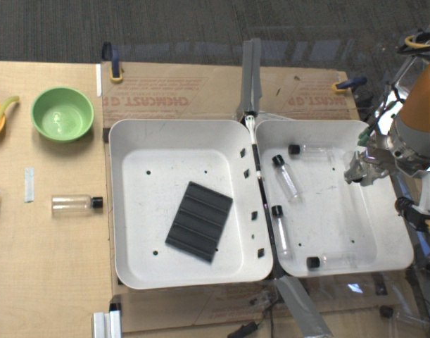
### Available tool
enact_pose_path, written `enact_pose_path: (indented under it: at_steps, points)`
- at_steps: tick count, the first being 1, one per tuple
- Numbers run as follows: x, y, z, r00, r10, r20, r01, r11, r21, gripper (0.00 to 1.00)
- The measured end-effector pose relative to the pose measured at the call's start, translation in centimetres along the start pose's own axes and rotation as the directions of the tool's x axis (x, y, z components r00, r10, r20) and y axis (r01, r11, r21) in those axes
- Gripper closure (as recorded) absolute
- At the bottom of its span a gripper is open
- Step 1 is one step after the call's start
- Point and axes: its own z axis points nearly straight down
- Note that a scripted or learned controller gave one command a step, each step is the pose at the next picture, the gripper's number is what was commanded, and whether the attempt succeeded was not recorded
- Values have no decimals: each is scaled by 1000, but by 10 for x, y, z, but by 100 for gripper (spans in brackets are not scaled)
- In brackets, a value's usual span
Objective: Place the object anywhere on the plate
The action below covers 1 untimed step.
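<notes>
Overhead, camera view: my gripper (357, 169) hovers at the 3 o'clock edge of the right bin (373, 255); whether it is released or clenched I cannot tell. Four clear vials lie in that bin: one (286, 174) near 10 o'clock, one (306, 148) toward 12 o'clock, one (279, 229) along the 9 o'clock wall, one (329, 261) at 6 o'clock. The dark ribbed plate (199, 221) lies tilted in the left bin (127, 259). On the table (53, 273), toward 9 o'clock, stand a green bowl (62, 114) and a clear bottle (77, 203).
</notes>
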Motion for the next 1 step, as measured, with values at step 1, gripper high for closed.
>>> enact_pose_path:
  at_steps: [1]
  points:
    - [61,88,-25,992,-130,1,130,992,0,100]
